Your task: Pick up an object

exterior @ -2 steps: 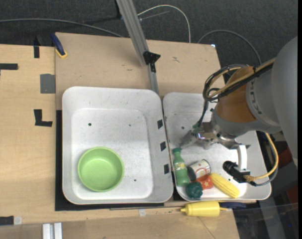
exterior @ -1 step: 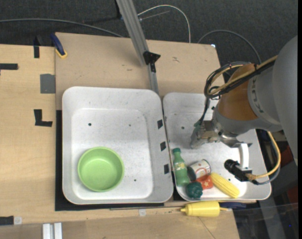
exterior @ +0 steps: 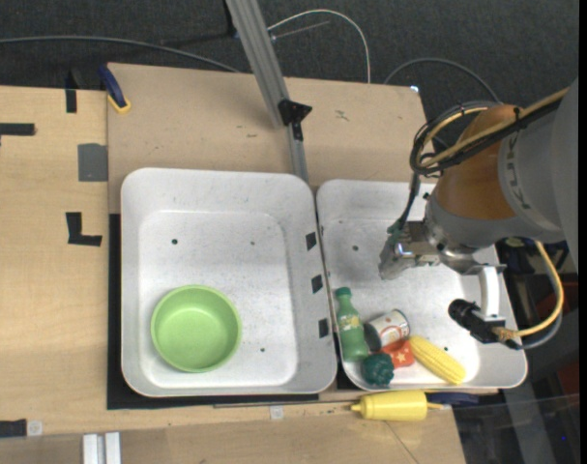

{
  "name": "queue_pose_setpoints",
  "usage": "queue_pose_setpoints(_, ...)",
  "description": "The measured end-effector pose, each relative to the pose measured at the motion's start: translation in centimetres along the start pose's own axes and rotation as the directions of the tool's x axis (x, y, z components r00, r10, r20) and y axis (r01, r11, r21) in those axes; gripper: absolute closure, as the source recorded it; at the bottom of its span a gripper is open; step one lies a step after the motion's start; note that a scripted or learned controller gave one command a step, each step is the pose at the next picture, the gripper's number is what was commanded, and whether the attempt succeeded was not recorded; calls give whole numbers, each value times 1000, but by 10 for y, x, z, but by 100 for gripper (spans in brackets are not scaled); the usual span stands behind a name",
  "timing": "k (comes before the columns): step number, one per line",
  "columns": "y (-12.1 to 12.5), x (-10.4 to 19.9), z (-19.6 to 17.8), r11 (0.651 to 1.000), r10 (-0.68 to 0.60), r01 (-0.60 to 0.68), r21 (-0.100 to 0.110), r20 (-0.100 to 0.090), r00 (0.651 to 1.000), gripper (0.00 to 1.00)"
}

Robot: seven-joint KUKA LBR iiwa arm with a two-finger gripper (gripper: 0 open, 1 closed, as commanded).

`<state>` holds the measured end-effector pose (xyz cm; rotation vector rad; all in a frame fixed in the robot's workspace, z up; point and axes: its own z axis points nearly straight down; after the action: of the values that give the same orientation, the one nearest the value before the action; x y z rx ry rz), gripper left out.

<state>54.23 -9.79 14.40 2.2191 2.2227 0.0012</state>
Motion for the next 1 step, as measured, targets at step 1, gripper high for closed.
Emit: queue_pose_setpoints(1,-4,-4,-61,1000,1,-1,-3,1,1000,100)
